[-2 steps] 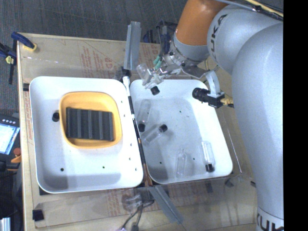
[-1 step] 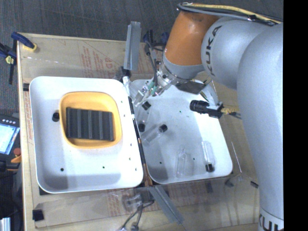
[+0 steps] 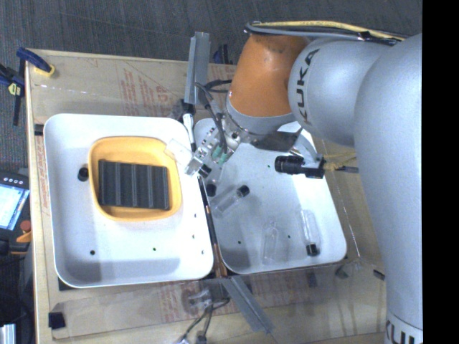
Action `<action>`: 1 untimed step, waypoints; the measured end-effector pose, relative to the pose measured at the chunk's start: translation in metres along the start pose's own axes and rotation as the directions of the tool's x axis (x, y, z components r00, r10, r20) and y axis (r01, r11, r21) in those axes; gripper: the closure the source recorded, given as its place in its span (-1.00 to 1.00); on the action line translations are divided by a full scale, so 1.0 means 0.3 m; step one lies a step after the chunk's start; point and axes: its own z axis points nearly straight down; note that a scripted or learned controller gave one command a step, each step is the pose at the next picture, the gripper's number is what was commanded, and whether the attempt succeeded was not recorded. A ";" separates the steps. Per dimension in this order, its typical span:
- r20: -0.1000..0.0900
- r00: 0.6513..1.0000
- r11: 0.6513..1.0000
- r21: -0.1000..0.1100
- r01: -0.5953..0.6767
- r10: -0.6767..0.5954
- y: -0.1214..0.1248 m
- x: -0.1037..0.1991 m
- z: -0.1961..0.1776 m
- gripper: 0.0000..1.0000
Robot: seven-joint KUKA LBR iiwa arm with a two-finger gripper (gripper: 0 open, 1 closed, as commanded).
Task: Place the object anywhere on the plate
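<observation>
arm: grey KUKA arm with the orange band is seen reaching in from the right, wrist over the seam between the two bins.
claw: claw is placed above the top-left corner of the right bin, at the divider; finger state cannot be told, tips are lost in clutter.
plate: orange-yellow plate is set in the left bin, toward its upper middle; a dark ribbed block is laid across its centre.
object: a clear plastic piece is seen at the plate's upper-right rim, just beside the claw; contact with plate or claw cannot be told.
right bin: right bin is loaded with several clear tubes with dark caps; one is tilted near the left wall, two more are spread near the lower right, well apart from the plate.
black part: a black cylinder is seen under the wrist, over the right bin's upper area.
worktop: wooden worktop is carrying both bins side by side, touching along the centre divider.
left edge: a small screen device is placed beside the left bin, off the worktop edge.
</observation>
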 end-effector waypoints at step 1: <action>0.001 1.000 1.000 0.000 -0.001 0.001 -0.001 -0.001 -0.001 -1.00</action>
